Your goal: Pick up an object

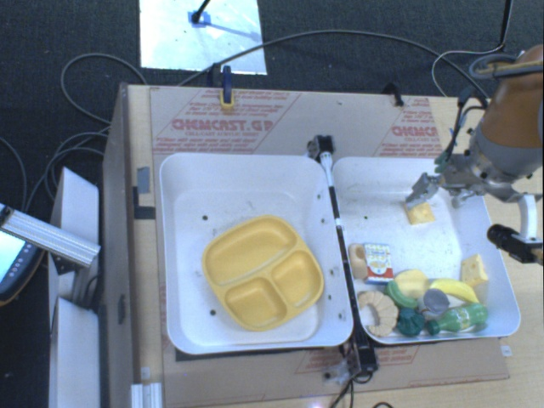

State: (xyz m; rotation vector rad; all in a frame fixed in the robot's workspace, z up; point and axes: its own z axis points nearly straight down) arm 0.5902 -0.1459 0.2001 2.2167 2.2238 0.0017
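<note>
My gripper (440, 194) hangs over the back of the right bin (374, 177), its two grey fingers spread open with nothing between them. A small yellow block (420, 215) lies on the bin floor just below the left finger (420, 190); I cannot tell whether they touch. Toward the bin's front lie a second yellow block (474, 269), a small printed box (377, 260), a banana (451, 290), a green bottle (460, 317), a yellow-green fruit (407, 282) and a pale ring-shaped toy (378, 310).
The left bin (191, 185) holds a yellow divided plate (263, 270). A black divider strip (336, 219) runs between the bins. A black part (515, 245) juts in at the right bin's edge. Cables trail over the dark floor behind the bench.
</note>
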